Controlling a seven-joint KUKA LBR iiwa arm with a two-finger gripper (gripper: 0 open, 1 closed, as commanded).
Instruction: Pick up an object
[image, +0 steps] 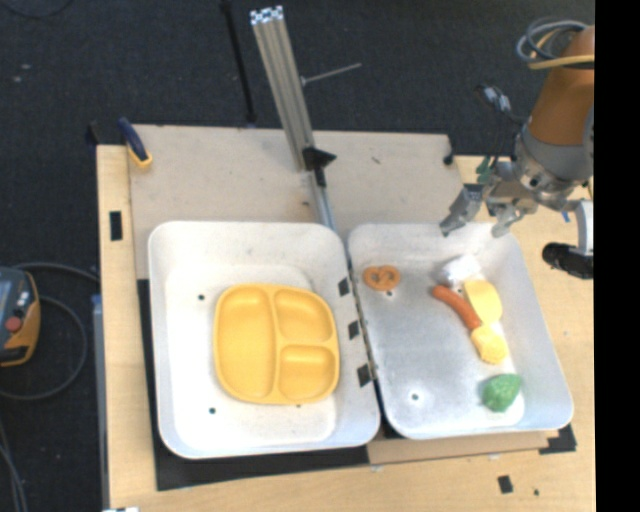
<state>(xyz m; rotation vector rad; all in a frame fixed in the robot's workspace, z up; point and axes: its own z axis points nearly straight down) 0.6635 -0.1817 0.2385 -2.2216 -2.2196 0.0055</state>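
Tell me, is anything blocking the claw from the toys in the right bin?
Nothing visible. The gripper hangs open above the right bin's far edge, and the nearest things, the white piece and the hot dog, lie uncovered just in front of it.

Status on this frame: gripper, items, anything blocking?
Gripper open, nothing between its fingers, above right bin's far edge. Sausage, pretzel, green piece lie loose in it. Nothing blocking.

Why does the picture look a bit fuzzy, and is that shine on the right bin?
Camera view: soft and grainy overall; the right bin shows a pale sheen on its floor, against which the white item nearly washes out; the yellow tray reads clearly; the gripper looks slightly blurred.
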